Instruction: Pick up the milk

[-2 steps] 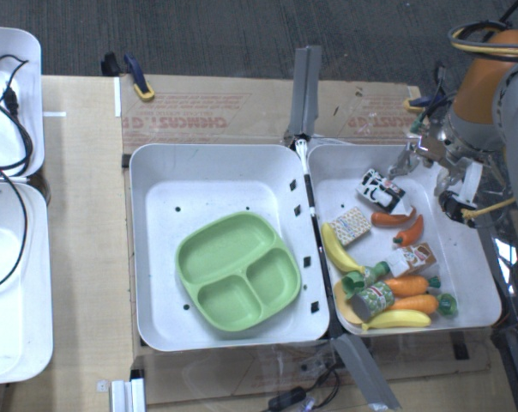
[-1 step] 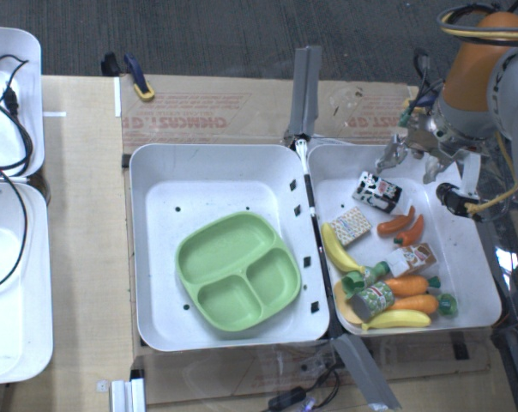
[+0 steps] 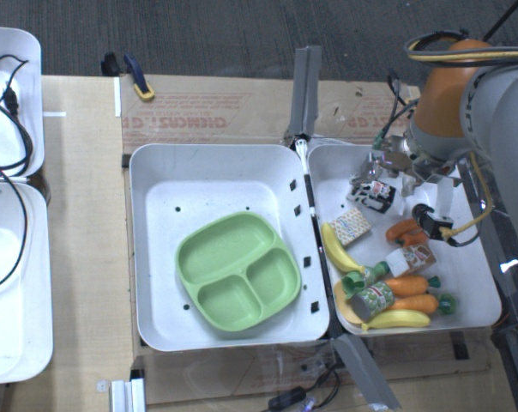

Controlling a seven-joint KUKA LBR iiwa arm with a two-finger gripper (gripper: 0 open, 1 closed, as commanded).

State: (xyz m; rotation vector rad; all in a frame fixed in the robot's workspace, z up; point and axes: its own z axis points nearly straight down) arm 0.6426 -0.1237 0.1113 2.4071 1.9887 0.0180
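Observation:
In the right bin (image 3: 473, 312), a small white carton with black patches, which I take for the milk (image 3: 378, 197), lies near the back left. My gripper (image 3: 381, 178) hangs directly over it, at or just above its top. The grey wrist and orange band (image 3: 443, 101) reach in from the right and hide the carton's far side. Whether the carton is held between the jaws is unclear from this angle.
The right bin also holds a speckled cracker block (image 3: 352, 226), two bananas (image 3: 336, 251), carrots (image 3: 409, 283), a can (image 3: 370, 299) and a white-and-brown bottle (image 3: 412, 258). A green divided plate (image 3: 237, 271) lies in the left bin (image 3: 156, 230). Cables (image 3: 452, 221) hang near the wrist.

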